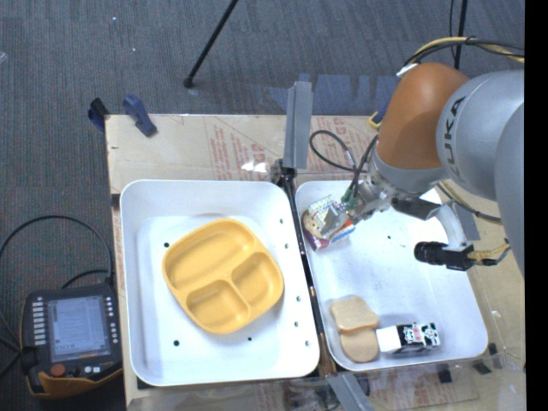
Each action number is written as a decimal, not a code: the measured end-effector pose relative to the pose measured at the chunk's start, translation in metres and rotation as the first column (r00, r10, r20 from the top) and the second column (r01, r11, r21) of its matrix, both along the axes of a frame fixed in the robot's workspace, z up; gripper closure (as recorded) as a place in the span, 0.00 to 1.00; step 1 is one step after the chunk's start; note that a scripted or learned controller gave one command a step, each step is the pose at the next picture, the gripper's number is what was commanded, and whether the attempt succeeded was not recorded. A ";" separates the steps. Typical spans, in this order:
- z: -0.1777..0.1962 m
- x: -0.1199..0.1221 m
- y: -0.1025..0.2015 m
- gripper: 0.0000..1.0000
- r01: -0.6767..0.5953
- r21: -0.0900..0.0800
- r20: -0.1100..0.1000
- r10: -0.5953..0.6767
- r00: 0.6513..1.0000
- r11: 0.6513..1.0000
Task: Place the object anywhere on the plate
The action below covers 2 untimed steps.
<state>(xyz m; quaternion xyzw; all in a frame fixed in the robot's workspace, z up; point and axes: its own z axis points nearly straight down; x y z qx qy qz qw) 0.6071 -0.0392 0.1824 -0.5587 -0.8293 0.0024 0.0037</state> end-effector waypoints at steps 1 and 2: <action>0.000 -0.018 0.096 1.00 -0.114 0.000 0.000 0.114 0.994 0.994; 0.000 -0.018 0.096 0.00 -0.114 0.000 0.000 0.114 0.994 0.994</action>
